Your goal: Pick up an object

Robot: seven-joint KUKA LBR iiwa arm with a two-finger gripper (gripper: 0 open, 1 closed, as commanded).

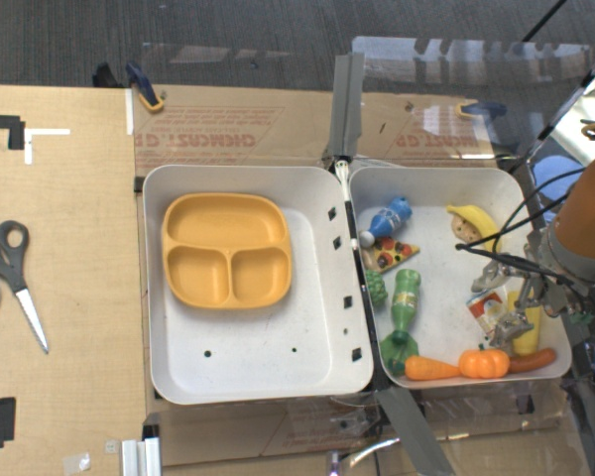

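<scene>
Two things sit right under the gripper (508, 317), low at the right end of the right bin (426, 173): a crumpled red-and-white packet (486, 309) and a yellow piece (527, 335). Whether it's open or closed, honestly can't tell, the metal bits blur together there. Best guess is the packet is the target. It looks flat and flimsy, so it could slip out or just get shoved sideways. The yellow piece is touching close, so both might get snagged. An orange toy (483, 364) and carrot (431, 369) lie just beside, along the near wall. The green bottle (405, 300) lies further left, and the left bin (178, 365) holds a yellow divided plate (227, 250)
</scene>
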